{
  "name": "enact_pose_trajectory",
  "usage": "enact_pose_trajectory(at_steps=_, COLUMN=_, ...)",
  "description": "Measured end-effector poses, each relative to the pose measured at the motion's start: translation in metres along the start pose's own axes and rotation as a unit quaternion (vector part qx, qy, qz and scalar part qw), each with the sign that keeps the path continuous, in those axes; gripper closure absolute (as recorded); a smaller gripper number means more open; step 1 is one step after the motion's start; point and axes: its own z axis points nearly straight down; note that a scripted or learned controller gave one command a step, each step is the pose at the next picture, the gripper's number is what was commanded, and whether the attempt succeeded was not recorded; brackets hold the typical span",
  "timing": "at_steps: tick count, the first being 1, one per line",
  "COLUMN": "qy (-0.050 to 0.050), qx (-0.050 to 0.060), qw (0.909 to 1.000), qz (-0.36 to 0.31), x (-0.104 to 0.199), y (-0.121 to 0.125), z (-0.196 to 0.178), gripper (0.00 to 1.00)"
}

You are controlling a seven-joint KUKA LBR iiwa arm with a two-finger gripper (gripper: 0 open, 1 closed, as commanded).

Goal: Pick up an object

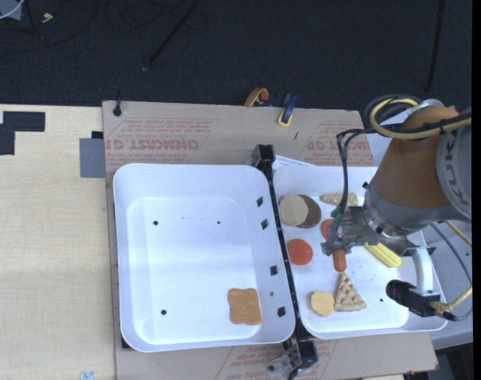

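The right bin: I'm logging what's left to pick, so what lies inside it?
In the right bin: a brown round piece, red disc, yellow chip, pizza wedge, yellow stick and orange sausage. The pincer and arm cover whatever lies beneath them.

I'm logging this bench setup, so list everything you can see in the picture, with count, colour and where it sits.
left bin: one, white, left half of the bench
toast slice: one, tan, left bin, near its front right corner
right bin: one, white, beside the left bin
round brown piece: one, tan and brown, right bin, back left
red disc: one, red-orange, right bin, left side
sausage: one, orange-red, right bin, under the claw
pizza wedge: one, tan with red dots, right bin, front
yellow chip: one, yellow, left of the wedge
yellow stick: one, yellow, right bin, by the arm
arm: one, grey and orange, over the right bin
claw: one, dark, low above the sausage
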Motion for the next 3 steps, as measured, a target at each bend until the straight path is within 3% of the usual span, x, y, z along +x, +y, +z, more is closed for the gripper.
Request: enact_pose_trajectory(at_steps=3, qy=0.002, qx=0.004, qw=1.0000, qz=-0.002, x=-0.002, y=0.000, z=-0.027, gripper=1.00)
